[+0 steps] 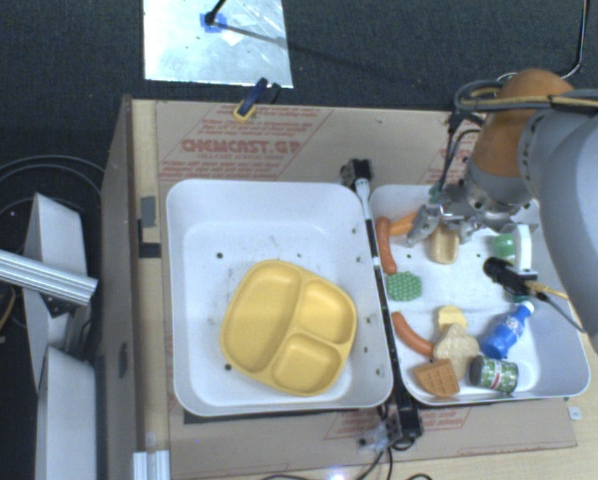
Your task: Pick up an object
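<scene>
A tan bread-like piece point(442, 246) is lying near the back of the right bin point(569, 368), with the claw point(437, 224) hovering right over it; its opening cannot be made out. A yellow divided plate point(287, 325) is sitting in the left bin point(194, 258).

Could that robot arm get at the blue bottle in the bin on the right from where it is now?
Probably yes. The blue bottle lies uncovered in the right bin, with open space above it. The gripper hovers over the same bin, further back, so only a short move separates them, though neighbouring toys sit close.
</scene>
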### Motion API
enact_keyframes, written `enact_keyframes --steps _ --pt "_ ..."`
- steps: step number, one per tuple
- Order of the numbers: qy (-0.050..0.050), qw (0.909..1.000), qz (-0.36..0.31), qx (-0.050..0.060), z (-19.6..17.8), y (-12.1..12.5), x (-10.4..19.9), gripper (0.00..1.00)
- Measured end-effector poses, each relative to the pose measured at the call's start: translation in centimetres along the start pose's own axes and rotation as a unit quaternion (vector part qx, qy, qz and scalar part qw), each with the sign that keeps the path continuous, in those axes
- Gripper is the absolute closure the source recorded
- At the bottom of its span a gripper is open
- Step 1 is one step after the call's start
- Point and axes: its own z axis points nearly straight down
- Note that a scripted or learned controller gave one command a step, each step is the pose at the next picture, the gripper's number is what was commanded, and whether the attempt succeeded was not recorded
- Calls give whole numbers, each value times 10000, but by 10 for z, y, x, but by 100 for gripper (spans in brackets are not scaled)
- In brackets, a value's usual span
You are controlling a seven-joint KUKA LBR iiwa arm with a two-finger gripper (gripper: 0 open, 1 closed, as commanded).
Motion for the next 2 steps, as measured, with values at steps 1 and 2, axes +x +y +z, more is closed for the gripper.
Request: enact_keyframes --steps 1,2 --pt "1 10000 -18 -62 -12 3 2 100" --pt "15 9999 -11 -147 -105 -24 68 100"
